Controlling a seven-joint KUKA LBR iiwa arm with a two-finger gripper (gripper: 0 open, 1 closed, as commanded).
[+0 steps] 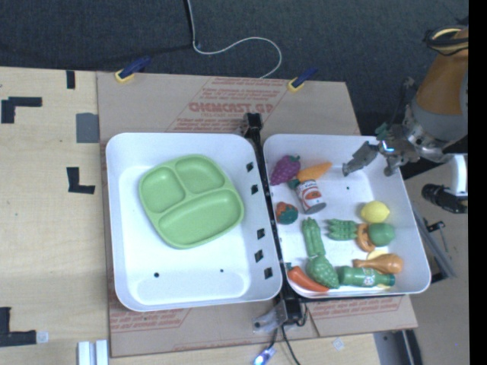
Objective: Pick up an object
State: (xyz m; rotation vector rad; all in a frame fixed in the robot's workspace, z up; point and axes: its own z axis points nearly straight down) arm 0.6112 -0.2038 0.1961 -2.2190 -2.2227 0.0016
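Left bin (pixel 122 204): is being occupied by a divided plate (pixel 192 200), set toward its rear.
Right bin (pixel 415 226): is being filled with toy foods.
Can (pixel 310 195): is being flanked by grapes (pixel 284 169) behind-left, a carrot (pixel 315 170) behind.
Gripper (pixel 372 160): is being held over the right bin's rear right corner.

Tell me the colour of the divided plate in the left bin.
Light green; the divided plate lies in the left bin, plain in the camera view.
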